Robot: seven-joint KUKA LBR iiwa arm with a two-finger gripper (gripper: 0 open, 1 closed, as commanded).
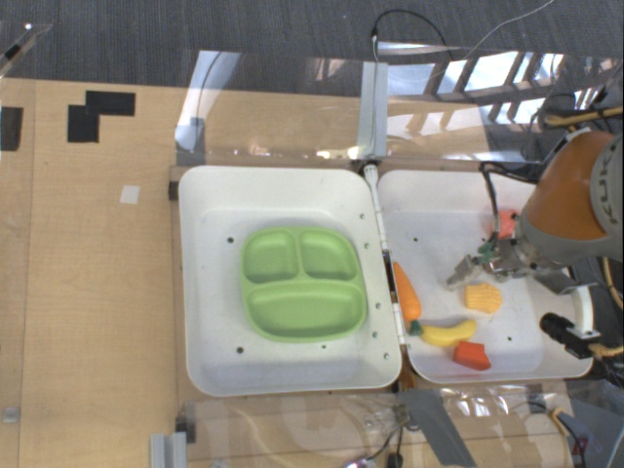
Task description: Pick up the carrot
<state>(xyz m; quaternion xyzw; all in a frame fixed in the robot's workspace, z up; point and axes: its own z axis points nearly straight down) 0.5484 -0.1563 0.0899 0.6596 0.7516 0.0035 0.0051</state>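
the carrot [406, 292] lies in the right bin [429, 213], tight against its left wall, with a yellow banana [448, 333] just below its tip and a red piece [471, 356] beside that. the gripper [472, 269] hangs over the middle of the same bin, well apart from the carrot and just above a yellow corn piece [484, 299], its fingers spread with nothing between them. the left bin [210, 339] holds a green divided plate [303, 283].
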